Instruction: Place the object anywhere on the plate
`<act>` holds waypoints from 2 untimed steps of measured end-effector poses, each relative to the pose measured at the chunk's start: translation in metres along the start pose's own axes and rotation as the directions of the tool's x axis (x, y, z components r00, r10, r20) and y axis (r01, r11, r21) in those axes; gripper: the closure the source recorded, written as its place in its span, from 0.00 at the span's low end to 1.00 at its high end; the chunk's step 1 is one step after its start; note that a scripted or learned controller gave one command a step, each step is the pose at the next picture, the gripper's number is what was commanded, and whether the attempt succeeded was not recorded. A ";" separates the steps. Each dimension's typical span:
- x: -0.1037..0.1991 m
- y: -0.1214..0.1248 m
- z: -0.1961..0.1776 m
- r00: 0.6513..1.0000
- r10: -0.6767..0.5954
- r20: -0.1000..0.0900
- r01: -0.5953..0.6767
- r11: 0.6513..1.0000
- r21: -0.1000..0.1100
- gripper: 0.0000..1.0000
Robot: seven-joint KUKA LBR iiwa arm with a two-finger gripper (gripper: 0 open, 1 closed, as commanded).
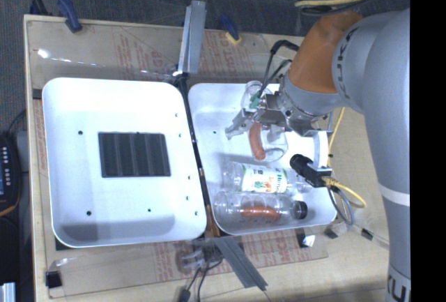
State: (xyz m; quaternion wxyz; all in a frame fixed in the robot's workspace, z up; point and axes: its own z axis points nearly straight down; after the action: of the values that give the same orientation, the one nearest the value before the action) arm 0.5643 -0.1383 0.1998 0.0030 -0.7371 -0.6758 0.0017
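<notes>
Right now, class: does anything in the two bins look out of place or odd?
Yes. The dark plate lies bare in the left bin, while the clear bottles lie toppled in the right bin, and a sausage-like object hangs beneath the gripper.

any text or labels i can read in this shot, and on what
None can be read for certain.
Red printing on the clear sheet over the bench: repeated words, too blurred to read.
Label on the clear bottle in the right bin: green and orange marks, too small to read.
Grey lettering at the bottom of the arm: cut off, unreadable.
</notes>
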 end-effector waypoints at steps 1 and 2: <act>0.053 0.019 0.009 0.991 -0.133 0.002 0.133 0.991 -0.003 1.00; 0.030 -0.007 -0.008 0.914 -0.406 0.001 0.406 0.914 0.000 1.00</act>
State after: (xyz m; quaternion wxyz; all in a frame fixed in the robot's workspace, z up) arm 0.5599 -0.1073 0.2076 0.0028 -0.5809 -0.8139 0.0016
